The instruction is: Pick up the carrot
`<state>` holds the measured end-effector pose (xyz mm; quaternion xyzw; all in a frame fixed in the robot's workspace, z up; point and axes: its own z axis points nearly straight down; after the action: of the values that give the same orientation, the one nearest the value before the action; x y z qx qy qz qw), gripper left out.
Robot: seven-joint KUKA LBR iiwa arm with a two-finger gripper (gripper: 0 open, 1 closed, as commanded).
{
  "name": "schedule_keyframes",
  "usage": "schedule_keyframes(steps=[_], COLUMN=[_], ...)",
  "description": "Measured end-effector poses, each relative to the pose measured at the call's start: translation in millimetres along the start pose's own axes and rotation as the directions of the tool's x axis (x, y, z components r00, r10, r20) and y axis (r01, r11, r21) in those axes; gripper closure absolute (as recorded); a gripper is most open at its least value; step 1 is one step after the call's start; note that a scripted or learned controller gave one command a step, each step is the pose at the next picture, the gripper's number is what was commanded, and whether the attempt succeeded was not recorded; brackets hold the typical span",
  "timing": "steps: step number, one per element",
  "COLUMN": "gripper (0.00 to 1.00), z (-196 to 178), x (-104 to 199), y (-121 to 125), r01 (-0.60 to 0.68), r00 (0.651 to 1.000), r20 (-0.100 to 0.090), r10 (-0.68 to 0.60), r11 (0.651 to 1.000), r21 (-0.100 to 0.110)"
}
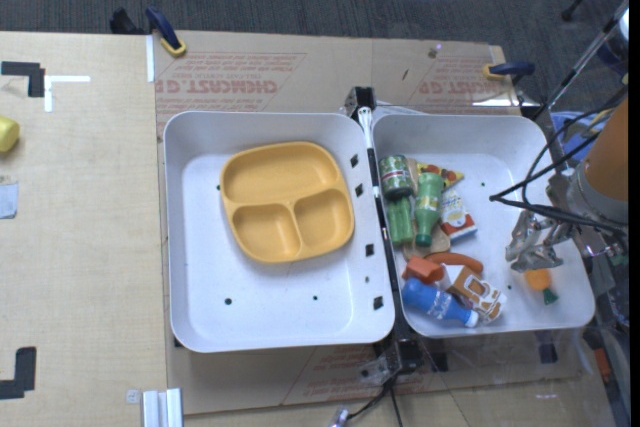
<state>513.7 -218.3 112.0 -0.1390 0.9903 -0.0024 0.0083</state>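
One small carrot (540,282) lies near the right bin's (470,129) right edge, just below the tool (530,250). I cannot tell its state; it should descend centred, straddling the carrot.

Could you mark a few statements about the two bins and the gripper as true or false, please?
1. The yellow divided plate lies in the left bin. True.
2. The gripper is over the left bin. False: it is over the right bin, near its right side.
3. The carrot lies in the right bin, just below the gripper in the view. True.
4. The blue bottle stands upright on the plate. False: it lies on its side in the right bin.
5. The green bottle lies in the right bin. True.
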Motion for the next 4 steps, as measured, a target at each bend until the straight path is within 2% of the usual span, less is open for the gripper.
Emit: schedule_keyframes(steps=[2, 3, 4], gripper=[1.0, 1.0, 1.0], z=[-20, -21, 16], x=[-7, -4, -65], y=[0, 47, 26], r01=[0.008, -0.119, -0.61], r00=[1.0, 0.993, 0.793], r20=[0.012, -0.013, -0.005], r10=[-0.008, 0.119, 0.61], r11=[1.0, 0.993, 0.793], r21=[0.007, -0.005, 0.002])
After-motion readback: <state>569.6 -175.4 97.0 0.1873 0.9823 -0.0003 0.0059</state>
